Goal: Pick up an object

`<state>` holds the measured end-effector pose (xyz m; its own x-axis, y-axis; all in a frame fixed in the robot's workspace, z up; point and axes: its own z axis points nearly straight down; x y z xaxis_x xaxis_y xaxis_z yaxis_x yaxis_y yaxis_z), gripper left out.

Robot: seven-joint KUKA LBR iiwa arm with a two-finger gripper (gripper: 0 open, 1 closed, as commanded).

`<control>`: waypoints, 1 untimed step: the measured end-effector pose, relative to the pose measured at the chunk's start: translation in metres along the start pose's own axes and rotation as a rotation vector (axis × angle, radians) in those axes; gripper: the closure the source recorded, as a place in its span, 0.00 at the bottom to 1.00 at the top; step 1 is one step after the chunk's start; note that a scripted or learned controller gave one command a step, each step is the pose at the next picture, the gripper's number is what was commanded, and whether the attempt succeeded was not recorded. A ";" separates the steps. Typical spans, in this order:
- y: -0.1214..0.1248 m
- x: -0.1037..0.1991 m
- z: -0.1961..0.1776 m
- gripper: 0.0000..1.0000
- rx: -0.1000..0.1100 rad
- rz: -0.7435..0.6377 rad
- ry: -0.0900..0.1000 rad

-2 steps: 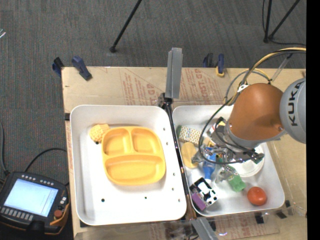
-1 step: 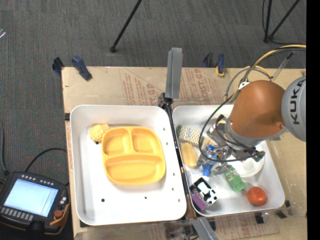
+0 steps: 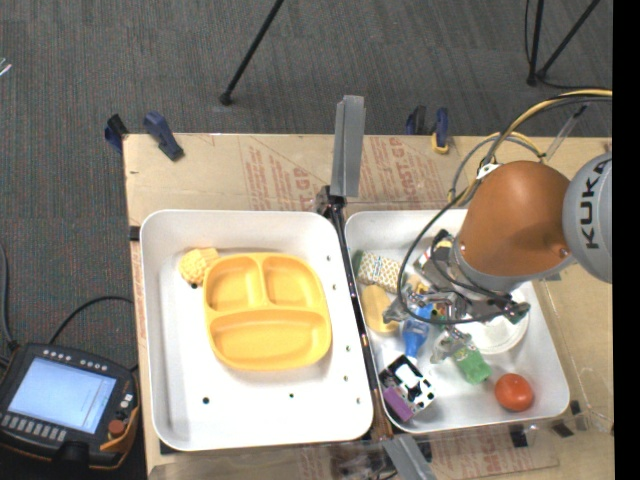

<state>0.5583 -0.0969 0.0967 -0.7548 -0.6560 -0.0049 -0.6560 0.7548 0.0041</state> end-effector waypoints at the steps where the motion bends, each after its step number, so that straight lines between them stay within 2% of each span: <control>1: 0.007 -0.009 0.010 0.00 0.001 0.010 0.003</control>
<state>0.5606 -0.0860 0.0868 -0.7610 -0.6488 -0.0016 -0.6488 0.7610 0.0036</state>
